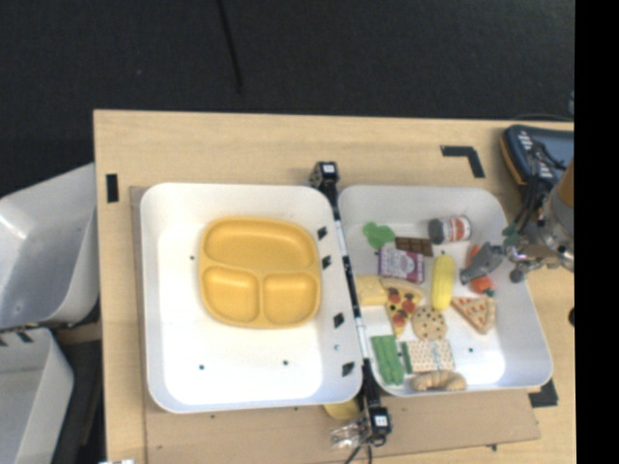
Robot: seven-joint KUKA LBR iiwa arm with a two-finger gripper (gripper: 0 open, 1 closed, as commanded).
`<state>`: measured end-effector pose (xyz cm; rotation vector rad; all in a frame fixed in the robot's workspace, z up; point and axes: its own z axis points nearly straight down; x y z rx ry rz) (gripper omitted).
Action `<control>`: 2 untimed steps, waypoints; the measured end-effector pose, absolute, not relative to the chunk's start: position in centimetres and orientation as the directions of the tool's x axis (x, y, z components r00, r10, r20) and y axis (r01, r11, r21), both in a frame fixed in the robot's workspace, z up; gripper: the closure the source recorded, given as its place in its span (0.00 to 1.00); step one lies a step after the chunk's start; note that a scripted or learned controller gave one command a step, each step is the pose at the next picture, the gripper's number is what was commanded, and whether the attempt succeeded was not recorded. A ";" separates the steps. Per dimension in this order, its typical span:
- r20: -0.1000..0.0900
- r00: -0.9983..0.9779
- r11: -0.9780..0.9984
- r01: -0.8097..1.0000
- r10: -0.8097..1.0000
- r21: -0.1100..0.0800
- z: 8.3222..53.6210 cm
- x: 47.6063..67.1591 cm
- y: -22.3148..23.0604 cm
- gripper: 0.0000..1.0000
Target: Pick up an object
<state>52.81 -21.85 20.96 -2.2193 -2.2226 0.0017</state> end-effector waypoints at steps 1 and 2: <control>0.003 -0.005 0.005 1.000 1.000 -0.008 17.0 48.7 -16.7 0.00; -0.006 -0.003 0.003 1.000 1.000 0.004 9.9 49.5 -10.5 0.00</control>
